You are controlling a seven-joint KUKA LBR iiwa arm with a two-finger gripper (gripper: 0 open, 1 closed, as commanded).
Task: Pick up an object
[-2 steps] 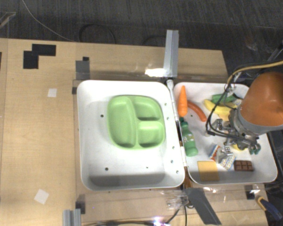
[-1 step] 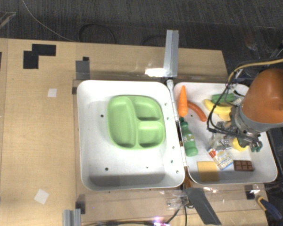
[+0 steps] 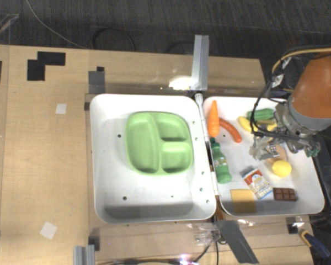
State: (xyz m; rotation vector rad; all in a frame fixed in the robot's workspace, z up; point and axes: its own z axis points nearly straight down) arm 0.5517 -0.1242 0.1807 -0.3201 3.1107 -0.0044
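The gripper (image 3: 267, 149) hangs just above the yellow lemon (image 3: 282, 168); its finger state cannot be told. The lemon looks light, smooth and round, best pinched across its middle.

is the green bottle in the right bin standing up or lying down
Lying down. The green bottle lies lengthwise along the right bin's left wall, just below the carrot.

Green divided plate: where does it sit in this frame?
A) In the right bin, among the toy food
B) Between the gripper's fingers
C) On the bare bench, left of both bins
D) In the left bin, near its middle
D: the green divided plate lies flat near the middle of the left bin, while the carrot and other small items are in the right bin.
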